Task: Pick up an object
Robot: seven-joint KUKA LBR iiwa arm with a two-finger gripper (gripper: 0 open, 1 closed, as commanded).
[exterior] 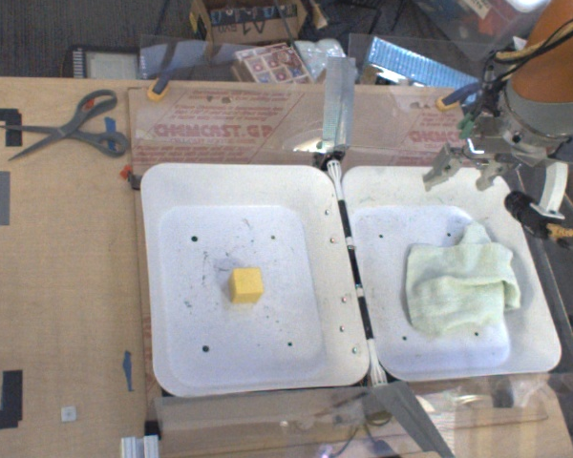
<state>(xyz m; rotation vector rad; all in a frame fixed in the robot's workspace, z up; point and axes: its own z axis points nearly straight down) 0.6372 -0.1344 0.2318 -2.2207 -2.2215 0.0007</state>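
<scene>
Scissors (76, 127) are lying on the tabletop (57, 284) at far left, well apart from both bins. Boxes and clutter are sitting behind the bins. Nothing is blocking the yellow block (247, 285).

The block is small, cube-like, bright yellow, resting near the middle of the left bin (162, 208). A pale green cloth (458, 284) is lying crumpled in the right bin (382, 198).

Count: two bins, one block, one cloth, one pair of scissors.

The end effector (466, 172) is hovering over the right bin's far edge, fingers spread apart, gripping nothing.
</scene>
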